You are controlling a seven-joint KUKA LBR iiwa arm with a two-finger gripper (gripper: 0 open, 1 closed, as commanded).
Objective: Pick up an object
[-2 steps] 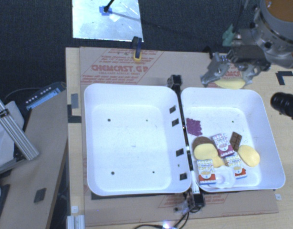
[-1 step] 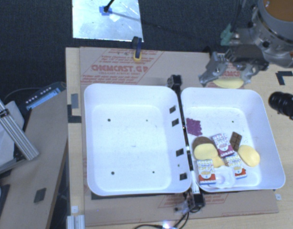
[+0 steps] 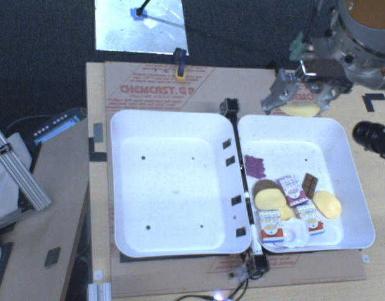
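- While the grey arm (image 3: 362, 24) is raised above the far edge of the right bin (image 3: 343, 137), a pale yellow object (image 3: 300, 110) is seen between the fingers of the gripper (image 3: 299, 102); the claw is judged to be clenched on it.
- The yellow object is held near the bin's far rim, apart from the rest of the contents; whether it is fully clear of the rim cannot be told.
- The remaining items are gathered in the near half of the right bin: a purple piece (image 3: 255, 165), a brown-and-yellow round item (image 3: 269, 195), a small chocolate-coloured bar (image 3: 310, 184), a yellow lump (image 3: 327, 204) and several small red-and-white cartons (image 3: 272, 226).
- The left bin (image 3: 126, 168) is seen beside the right one, the two separated by a dark hinge strip (image 3: 236, 162).
- The lifting step is judged to be in hand, with the pick apparently made and the object carried high.
- A steady hold is called for next: the grip must be kept firm and the wrist moved smoothly, since the soft-looking piece is held only at its upper edge and could slip back into the bin.
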